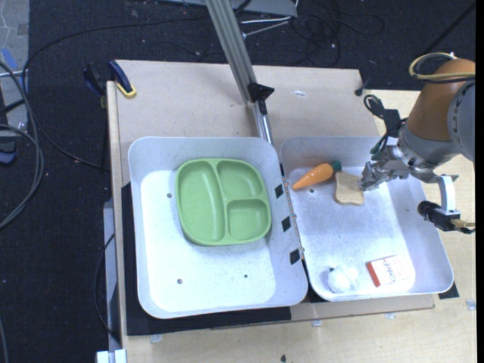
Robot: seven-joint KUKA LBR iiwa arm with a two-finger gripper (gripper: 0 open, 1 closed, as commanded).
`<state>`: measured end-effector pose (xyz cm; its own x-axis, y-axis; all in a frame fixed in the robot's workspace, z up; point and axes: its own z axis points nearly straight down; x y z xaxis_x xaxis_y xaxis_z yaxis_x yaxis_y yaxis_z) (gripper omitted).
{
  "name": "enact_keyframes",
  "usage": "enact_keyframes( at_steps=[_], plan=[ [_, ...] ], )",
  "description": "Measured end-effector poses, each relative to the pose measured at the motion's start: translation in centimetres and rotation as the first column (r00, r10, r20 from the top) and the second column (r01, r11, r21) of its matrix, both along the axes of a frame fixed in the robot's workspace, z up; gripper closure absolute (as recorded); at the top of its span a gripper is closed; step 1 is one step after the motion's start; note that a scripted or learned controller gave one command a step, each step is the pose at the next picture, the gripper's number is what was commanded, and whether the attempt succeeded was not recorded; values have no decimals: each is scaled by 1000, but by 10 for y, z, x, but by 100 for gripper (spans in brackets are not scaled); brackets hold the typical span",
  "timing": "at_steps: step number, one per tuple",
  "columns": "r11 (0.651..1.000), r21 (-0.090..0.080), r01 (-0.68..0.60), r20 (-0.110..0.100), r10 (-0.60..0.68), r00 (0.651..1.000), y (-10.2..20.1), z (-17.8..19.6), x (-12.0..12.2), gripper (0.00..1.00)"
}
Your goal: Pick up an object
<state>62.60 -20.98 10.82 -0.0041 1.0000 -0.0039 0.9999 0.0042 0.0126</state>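
Nearest to us in the right bin [423,237] lie a small red-and-white box [389,271] by the front wall and a white ball-like lump [342,280] just left of it, both well apart from the arm. The left bin [204,290] carries a green divided plate [224,201], which plays no part in this step.

Farther back in the right bin we see the likely target: a tan piece of toy bread [349,191], with a toy carrot [314,175] just beside it on the left, orange with a green tip. The hand [372,175] sits at the bread's right upper edge, low over the bin floor. We cannot tell whether it is spread or pressed together, nor whether it touches the bread; that part is too small and dark.

To do this step well, we judge the hand should be centred over the bread rather than on its edge, since a grip at the rim may flip or push the slice toward the carrot. We would come straight down, close across the narrow dimension, and lift slowly, watching that the carrot does not get dragged along.

Beyond the bins, the desk [189,97] shows bare wood and a slanting metal pole [234,44].
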Motion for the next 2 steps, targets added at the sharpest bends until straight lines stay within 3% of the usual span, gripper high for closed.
enact_keyframes(
  at_steps=[2],
  plan=[
    [1000, 2, 1, -6, -1, 1000, 6, 111, 6, 100]
  ],
)
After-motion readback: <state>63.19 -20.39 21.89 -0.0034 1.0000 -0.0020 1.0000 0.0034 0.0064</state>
